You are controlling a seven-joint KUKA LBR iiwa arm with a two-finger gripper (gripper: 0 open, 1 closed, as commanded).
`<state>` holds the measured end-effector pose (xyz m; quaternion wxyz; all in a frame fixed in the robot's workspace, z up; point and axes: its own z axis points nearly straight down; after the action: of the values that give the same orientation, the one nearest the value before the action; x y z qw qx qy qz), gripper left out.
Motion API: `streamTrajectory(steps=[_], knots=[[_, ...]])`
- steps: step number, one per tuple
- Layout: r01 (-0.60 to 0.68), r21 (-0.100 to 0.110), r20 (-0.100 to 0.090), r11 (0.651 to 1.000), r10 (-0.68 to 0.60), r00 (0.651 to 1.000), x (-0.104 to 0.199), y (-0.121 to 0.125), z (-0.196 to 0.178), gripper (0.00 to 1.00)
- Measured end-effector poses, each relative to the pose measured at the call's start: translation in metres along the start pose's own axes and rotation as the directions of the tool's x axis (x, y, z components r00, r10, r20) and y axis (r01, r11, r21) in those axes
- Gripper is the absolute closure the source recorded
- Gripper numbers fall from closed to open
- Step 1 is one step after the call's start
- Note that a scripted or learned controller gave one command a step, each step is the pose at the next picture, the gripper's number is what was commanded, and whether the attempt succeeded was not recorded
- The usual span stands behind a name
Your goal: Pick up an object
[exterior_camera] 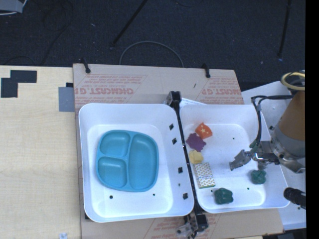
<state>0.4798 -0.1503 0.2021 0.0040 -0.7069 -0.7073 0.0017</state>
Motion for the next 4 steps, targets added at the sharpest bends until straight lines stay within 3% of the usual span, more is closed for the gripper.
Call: streamTrajectory(steps=[2,3,4], knots=[[-0.002,0.000,0.000,1.000,0.002,1.000,0.007,0.006,0.100,0.00],[-0.009,-0.002,0.001,1.000,0.009,1.000,0.005,0.007,0.088,1.00],[-0.008,-0.009,0.003,1.000,0.008,1.000,-0.007,0.004,0.035,1.00]])
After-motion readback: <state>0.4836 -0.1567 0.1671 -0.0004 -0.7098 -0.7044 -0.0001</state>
